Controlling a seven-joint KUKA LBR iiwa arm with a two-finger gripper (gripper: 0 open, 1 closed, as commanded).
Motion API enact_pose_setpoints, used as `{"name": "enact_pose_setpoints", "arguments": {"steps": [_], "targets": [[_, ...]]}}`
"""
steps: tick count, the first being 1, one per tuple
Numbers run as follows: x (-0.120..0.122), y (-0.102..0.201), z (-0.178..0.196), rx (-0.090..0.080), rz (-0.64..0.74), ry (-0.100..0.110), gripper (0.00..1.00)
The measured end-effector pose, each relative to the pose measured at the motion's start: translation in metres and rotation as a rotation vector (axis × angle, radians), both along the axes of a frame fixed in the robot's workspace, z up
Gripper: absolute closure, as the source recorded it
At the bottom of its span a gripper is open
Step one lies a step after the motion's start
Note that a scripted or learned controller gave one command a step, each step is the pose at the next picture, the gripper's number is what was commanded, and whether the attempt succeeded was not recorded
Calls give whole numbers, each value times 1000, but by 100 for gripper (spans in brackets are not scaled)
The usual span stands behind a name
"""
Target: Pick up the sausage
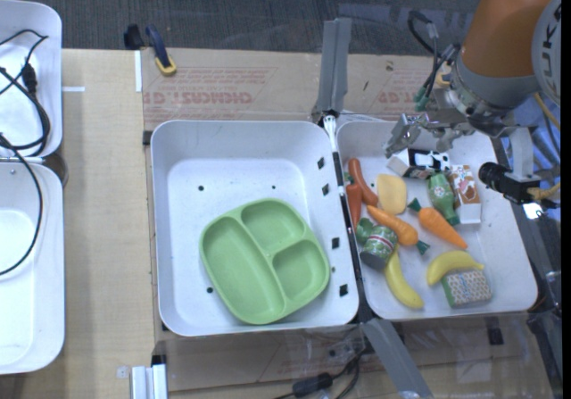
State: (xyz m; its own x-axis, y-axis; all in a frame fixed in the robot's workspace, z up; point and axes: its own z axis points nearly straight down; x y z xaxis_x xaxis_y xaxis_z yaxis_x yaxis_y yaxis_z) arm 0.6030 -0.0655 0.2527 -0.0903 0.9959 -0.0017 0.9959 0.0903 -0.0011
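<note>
Our gripper (412, 134) hangs over the far end of the right bin (508, 286), above the toy food, and we cannot tell its state from this angle; nothing shows in its hold.

The sausage (360, 180) we take to be the slim reddish-brown piece lying along the left wall of the right bin, near the divider between the two bins, with a similar reddish piece (354, 206) just beside it. It looks like hollow plastic: light, stiff, smooth and rounded, so we judge it likely to roll or slip from a loose pinch. We would close across its narrow width at the middle, fingers set crosswise to its length. The wall so near leaves little room for the finger on that side.

Counting the right bin: two carrots (393, 224), two bananas (401, 283), one pale yellow piece (392, 193), one green can (376, 243), one green packet (441, 195), one small carton (465, 187), one black-and-white piece (426, 162) and one speckled block (467, 287). The left bin (178, 210) holds one green divided plate (264, 260).
</note>
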Motion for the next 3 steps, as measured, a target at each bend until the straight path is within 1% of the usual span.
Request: {"name": "enact_pose_setpoints", "arguments": {"steps": [1,2,3], "targets": [[-9,25,-62,1,51,3,0],[-30,16,-62,1,37,2,0],[-38,14,-62,2,25,3,0]]}}
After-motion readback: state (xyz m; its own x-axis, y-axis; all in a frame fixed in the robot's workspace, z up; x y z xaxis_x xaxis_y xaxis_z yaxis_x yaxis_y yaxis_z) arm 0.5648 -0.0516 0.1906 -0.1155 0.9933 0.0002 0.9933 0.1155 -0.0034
